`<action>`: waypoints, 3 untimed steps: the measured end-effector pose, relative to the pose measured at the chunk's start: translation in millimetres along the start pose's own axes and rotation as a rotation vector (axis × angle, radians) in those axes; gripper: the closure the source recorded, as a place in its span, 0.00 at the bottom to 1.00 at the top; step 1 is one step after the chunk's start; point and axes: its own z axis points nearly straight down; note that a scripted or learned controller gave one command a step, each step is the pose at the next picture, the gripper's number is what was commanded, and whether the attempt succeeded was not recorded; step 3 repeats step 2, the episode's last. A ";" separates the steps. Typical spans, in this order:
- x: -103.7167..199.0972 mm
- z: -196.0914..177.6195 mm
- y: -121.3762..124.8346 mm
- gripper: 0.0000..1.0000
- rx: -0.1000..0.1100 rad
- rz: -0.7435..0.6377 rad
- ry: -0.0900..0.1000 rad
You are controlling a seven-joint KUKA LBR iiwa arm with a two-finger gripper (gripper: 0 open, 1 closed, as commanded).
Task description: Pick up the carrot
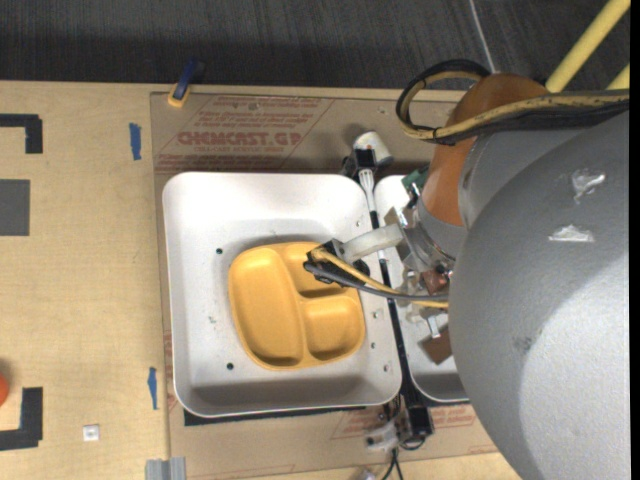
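Claw (420, 273) low over seam between two bins, under wrist; released or clenched: cannot tell. Nothing seen held. Just left: yellow divided tray (285, 313) in left bin (200, 268). Arm (560, 298) covers most of right bin (432, 380). Carrot's place: cannot tell. Both bins on table (80, 268).

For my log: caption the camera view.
Grey arm over the right bin; yellow divided tray lies in the left bin.
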 end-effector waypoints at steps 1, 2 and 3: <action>51.3 -10.7 7.7 1.00 -0.004 0.001 0.005; 18.8 -2.7 1.7 1.00 0.000 0.001 0.000; 18.8 -2.7 1.7 1.00 0.000 0.001 0.000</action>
